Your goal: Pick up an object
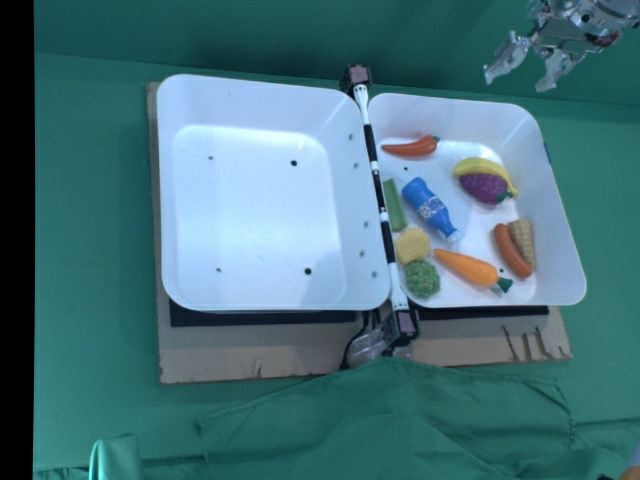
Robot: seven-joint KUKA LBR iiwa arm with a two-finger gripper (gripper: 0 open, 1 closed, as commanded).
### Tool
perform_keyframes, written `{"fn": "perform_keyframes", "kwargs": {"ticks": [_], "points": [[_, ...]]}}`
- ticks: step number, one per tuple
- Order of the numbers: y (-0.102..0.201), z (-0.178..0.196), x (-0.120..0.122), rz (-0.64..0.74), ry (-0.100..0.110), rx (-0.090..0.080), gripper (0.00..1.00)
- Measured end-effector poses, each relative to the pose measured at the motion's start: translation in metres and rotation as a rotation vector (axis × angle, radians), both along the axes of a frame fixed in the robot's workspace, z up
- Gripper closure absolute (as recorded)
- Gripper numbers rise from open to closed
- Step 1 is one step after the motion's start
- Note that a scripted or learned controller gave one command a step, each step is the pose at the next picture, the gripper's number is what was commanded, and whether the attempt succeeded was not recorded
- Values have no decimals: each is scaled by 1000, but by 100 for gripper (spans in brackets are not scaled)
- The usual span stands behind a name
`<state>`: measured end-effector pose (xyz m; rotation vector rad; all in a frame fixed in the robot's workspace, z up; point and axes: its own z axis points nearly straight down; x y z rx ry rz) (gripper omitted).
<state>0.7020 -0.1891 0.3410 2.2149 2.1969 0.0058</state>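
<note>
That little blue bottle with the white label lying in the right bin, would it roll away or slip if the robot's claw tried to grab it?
The small blue plastic bottle lies on its side, and its round body would probably roll if nudged. Its smooth, glossy surface may slip between the fingers of the gripper. It looks like a toy, so likely light and rigid.

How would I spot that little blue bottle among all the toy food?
Look in the right-hand white bin, the one crowded with toy food. Near its middle lies the blue bottle, tilted, white cap toward the bin's near edge. It is the only blue thing there, between the green stick and the purple grapes.
</note>
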Motion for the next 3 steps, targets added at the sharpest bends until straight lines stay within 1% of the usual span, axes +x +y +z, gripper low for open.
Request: {"fn": "perform_keyframes", "kwargs": {"ticks": [1, 2, 3], "points": [[55, -43, -2, 9, 19, 12, 0], [116, -60, -1, 11, 17, 12, 0], [175, -59, -1, 12, 15, 14, 0]]}}
